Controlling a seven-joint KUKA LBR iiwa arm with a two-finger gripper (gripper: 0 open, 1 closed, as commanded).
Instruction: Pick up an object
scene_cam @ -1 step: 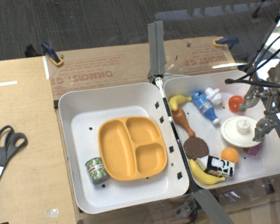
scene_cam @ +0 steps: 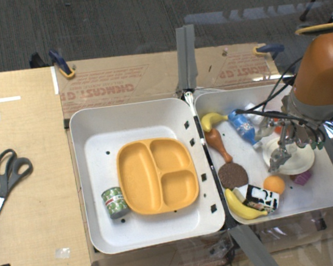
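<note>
The right bin point(scene_cam: 323, 200) holds several objects: a small yellow banana point(scene_cam: 212, 119), a brown drumstick point(scene_cam: 217, 142), a blue packet point(scene_cam: 243, 126), a dark brown disc point(scene_cam: 233, 175), an orange ball point(scene_cam: 274, 183), a larger banana point(scene_cam: 241, 206), a black-and-white item point(scene_cam: 263, 197), a purple piece point(scene_cam: 302, 178) and a white dish point(scene_cam: 304, 162). My gripper point(scene_cam: 283, 151) hangs low over the white dish's left side, just above the orange ball. The arm hides the bin's far right part.
The left bin point(scene_cam: 92, 170) carries a yellow divided plate point(scene_cam: 157, 175) and a green can point(scene_cam: 114, 202) at its lower left. Scissors point(scene_cam: 4, 183) lie on the wooden bench at far left. Cables trail from the wrist across the right bin's back.
</note>
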